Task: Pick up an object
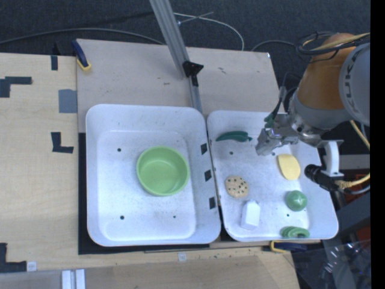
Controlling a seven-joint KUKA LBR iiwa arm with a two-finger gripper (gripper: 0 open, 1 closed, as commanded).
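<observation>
The grey robot arm with the orange band comes in from the right and hangs over the right white bin. Its hand is low in the top part of that bin, and I cannot tell if it is open or closed. Nothing shows between its tips. A soft yellow oval thing lies just beside the hand, a little lower and to the right. A long dark green thing like a bean pod lies near the hand on its left. Farther down the bin sit a round brown cookie with dark spots, a small white block, a green round lump and a green ring shape by the bottom rim. The left white bin holds a light green plastic bowl, well apart from the hand. Both bins sit on the pale wooden table.
</observation>
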